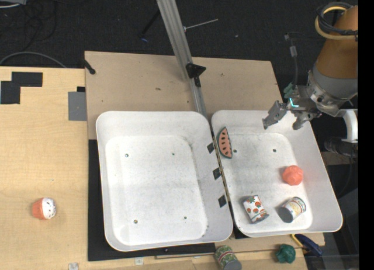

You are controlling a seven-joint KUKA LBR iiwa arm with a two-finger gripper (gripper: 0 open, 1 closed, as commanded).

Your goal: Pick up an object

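Objects in the right shallow white plastic bin (327, 219) number 4: a watermelon-slice toy (225, 142) at its left wall, an orange-red lumpy ball (293, 175), a small white carton with red spots (255, 209), and a labelled tin can (291, 209) on its side, print unreadable. The 2-finger grey gripper (286, 117) hangs above the bin's far edge, fingers apart, holding nothing, well apart from all 4.
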